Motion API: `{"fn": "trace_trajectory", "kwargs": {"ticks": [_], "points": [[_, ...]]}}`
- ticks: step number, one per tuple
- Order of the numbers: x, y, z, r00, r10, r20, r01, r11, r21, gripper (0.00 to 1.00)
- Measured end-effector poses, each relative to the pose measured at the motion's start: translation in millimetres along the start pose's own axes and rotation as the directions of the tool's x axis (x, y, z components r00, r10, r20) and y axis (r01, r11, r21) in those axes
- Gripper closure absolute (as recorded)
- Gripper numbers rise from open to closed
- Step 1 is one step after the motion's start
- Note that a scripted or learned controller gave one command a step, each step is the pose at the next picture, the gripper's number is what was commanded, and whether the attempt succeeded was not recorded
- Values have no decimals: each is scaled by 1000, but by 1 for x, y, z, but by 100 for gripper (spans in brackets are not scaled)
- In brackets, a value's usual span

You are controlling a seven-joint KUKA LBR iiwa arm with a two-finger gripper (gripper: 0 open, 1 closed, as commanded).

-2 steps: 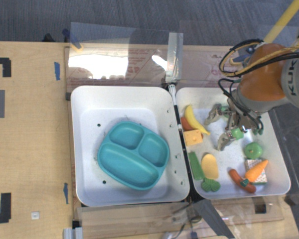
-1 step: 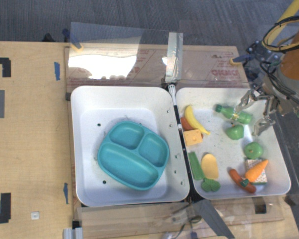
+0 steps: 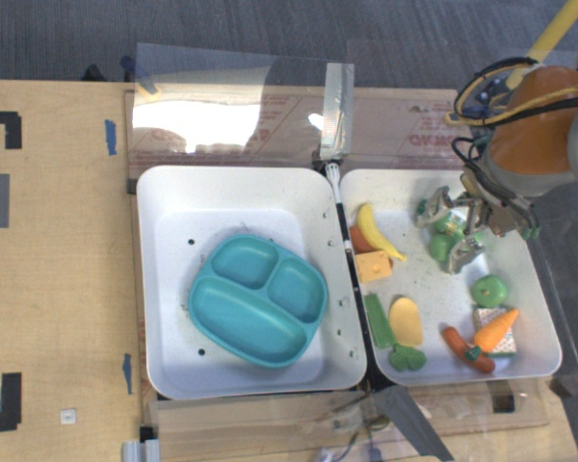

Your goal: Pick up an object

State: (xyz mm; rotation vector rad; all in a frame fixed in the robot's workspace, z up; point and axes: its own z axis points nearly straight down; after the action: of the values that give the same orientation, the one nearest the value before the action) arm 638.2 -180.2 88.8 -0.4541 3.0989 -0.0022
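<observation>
Between the fingers (image 3: 455, 227), a green object (image 3: 444, 243).

One camera sits high above the counter (image 3: 48, 258) and looks down at a slant. It sees both white bins (image 3: 154, 287) whole, from not very close.

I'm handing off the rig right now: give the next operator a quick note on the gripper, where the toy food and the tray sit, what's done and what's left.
Gripper: low in the right bin, at its upper part, closing around a green object; whether it has a grip is unclear.
Right bin: banana, orange block, green stick, yellow piece, green apple, carrot.
Left bin: teal divided tray.
Done: arm is down at the green object.
Left: confirm the grasp and lift.
</observation>
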Motion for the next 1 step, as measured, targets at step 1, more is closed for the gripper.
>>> {"fn": "trace_trajectory", "kwargs": {"ticks": [1], "points": [[-10,48,0,999,-47,-1,47,999,-3,0]]}}
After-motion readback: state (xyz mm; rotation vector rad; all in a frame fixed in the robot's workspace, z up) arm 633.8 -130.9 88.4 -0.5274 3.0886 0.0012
